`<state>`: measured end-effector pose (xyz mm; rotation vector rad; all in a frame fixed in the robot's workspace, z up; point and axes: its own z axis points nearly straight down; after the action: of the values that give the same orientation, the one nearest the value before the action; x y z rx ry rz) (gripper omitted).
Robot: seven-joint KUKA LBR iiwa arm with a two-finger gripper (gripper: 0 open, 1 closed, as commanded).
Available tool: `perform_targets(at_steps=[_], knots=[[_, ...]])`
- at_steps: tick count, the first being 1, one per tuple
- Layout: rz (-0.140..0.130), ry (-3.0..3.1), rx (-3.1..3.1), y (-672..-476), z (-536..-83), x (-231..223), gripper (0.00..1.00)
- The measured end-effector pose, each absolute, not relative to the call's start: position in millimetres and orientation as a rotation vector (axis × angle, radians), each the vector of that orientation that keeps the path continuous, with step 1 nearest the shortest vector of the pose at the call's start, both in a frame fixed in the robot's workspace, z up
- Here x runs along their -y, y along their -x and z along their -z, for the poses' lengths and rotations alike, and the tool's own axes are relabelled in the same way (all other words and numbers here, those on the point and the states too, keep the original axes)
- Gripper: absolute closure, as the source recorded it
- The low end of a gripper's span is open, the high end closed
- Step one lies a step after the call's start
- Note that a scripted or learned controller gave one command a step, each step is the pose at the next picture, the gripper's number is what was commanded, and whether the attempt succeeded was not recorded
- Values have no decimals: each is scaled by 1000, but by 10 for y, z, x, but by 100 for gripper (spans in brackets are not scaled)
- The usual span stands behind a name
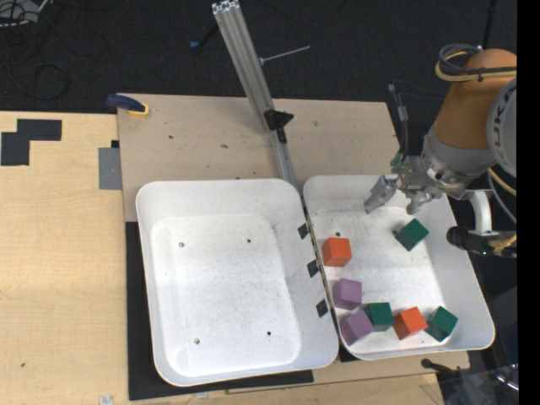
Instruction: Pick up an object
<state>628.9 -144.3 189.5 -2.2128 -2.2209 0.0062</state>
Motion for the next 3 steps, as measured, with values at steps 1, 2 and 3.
perform_targets(at_steps=[1, 2, 3], knots=[[-9, 2214, 2216, -6253, -1245, 1417, 0], [-2, 2221, 2219, -6254, -899, 1408, 0], [-3, 2225, 2214, -6251, -1004, 1418, 100]])
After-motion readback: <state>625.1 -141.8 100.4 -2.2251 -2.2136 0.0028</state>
